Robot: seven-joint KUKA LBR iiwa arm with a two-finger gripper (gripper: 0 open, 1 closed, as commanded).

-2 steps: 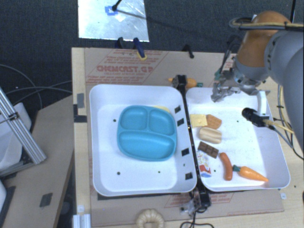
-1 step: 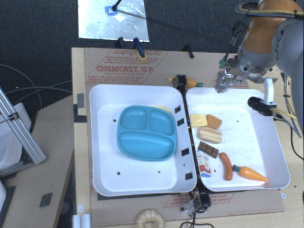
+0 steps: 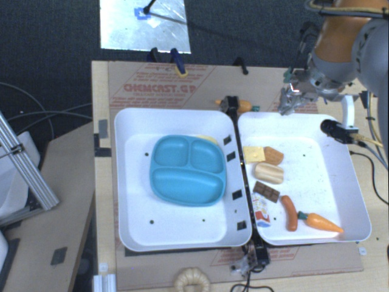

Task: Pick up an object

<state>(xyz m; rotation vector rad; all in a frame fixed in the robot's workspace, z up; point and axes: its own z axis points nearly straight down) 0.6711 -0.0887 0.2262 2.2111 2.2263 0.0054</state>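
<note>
Left bin (image 3: 130,163): blue divided tray (image 3: 188,168), nothing else I'd grab. Right bin (image 3: 331,163): cheese slice (image 3: 253,154), bread roll (image 3: 269,173), chocolate bar (image 3: 266,191), sausage (image 3: 289,212), carrot (image 3: 322,223). Gripper (image 3: 292,104): above that bin's far rim; I cannot tell its finger state. Candidates lie toward the near-left of it; I judge the cheese slice nearest, the sausage's long axis running far-to-near.

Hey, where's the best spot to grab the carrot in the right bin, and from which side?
Grip the carrot across its thick orange middle, coming straight down from above. It lies flat with its length across the view, probably leaving room for fingers on both long sides, though the sausage sits close by its stem end.
</note>
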